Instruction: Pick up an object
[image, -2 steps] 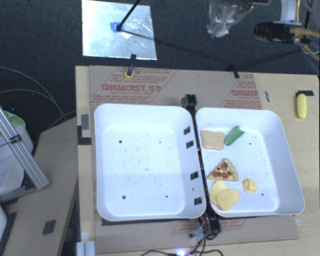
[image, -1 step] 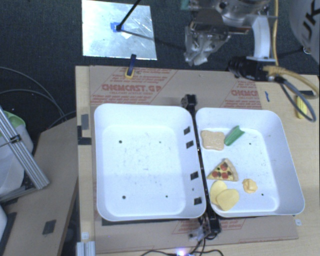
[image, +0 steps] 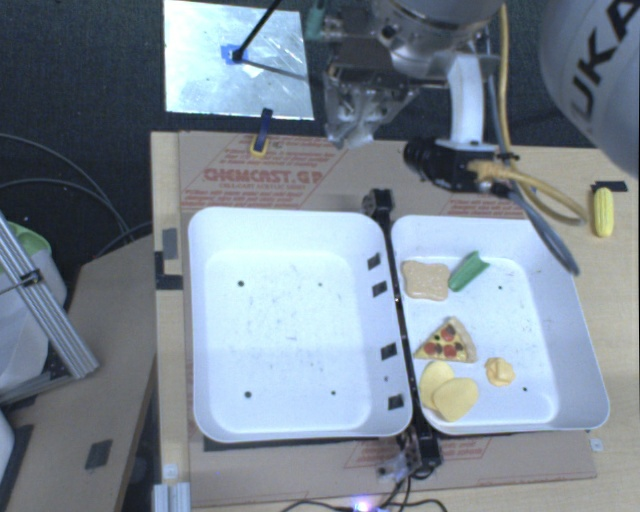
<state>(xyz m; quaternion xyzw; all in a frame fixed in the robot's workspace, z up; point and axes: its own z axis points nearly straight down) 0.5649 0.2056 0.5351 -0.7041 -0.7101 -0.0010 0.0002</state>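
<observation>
Yellow chips (image: 449, 391) near pizza slice (image: 447, 342); gripper (image: 352, 108) blurred, cropped above bins.

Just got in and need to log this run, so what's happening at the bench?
The grey robot arm's gripper hangs high above the bench's far edge, away from both bins, with nothing visibly held. The right white bin holds toy food: a toast slice, a green pod, a pizza slice, two yellow chips and a small yellow lump. Nothing is picked yet.
</observation>
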